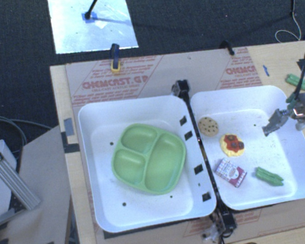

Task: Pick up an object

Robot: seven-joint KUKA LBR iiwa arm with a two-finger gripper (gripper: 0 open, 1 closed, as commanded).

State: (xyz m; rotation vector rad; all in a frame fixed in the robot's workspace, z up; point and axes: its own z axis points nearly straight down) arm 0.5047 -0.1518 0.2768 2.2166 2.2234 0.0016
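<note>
Hovering over the right-hand shallow white bin [284,94], the grey two-finger gripper [274,123] holds nothing; its opening cannot be told. Left of it, apart, lie a round yellow-and-red toy pastry [232,144] and speckled tan cookie [208,126].

The two shallow white plastic bins [92,155] look smooth and faintly glossy, the green sectioned plastic plate [148,158] has a soft sheen, and the tan bench board [151,73] beneath looks matt, like printed paper.

Green tray [148,158], speckled tan cookie [208,126], white bins [106,210].
</note>
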